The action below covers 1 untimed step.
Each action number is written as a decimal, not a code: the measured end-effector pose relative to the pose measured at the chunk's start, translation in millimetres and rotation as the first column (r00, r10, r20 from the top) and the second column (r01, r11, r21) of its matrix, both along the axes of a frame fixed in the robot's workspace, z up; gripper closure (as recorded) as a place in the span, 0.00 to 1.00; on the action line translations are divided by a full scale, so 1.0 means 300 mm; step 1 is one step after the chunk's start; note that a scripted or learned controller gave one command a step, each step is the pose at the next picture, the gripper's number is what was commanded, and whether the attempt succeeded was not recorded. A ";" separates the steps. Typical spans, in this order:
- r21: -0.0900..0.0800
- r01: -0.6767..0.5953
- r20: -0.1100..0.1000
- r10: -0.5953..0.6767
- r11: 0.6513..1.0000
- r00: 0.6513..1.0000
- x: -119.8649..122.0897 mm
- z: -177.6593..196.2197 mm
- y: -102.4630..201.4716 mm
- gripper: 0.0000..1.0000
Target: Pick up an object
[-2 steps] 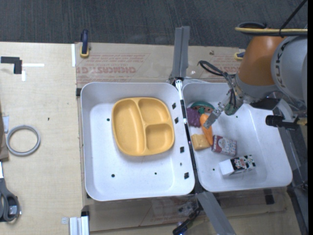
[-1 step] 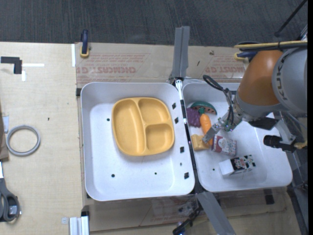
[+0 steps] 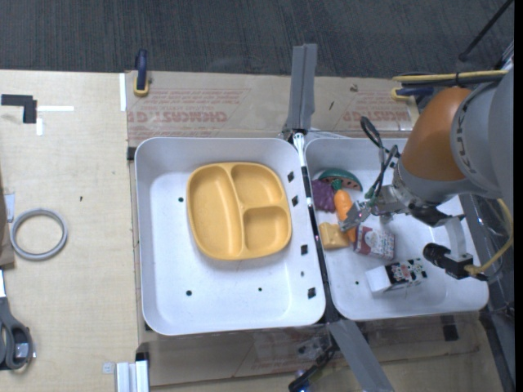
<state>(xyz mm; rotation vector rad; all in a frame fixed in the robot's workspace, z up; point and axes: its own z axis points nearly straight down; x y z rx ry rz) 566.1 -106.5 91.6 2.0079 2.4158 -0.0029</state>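
My gripper point(image 3: 358, 216) is low in the right bin point(image 3: 425, 300), at its left side, over a cluster of small objects. An orange carrot-shaped piece point(image 3: 343, 204) lies right against the gripper's tip. Below it sits a yellow block point(image 3: 331, 235), and a red and white packet point(image 3: 376, 242) lies just right of that. A purple item point(image 3: 324, 194) and a green-rimmed piece point(image 3: 338, 175) lie farther back. A small white and black box point(image 3: 397, 274) rests toward the front of the bin. The view does not show anything held.
The left bin point(image 3: 163, 284) holds a yellow divided plate point(image 3: 239, 211). A grey tape ring point(image 3: 37, 233) and scissors point(image 3: 15, 341) lie on the wooden bench at left. The arm's orange band point(image 3: 437, 141) and cables hang over the right bin's back right.
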 end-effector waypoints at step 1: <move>-0.001 0.381 -0.002 -0.381 0.925 0.925 0.028 -0.002 0.025 0.00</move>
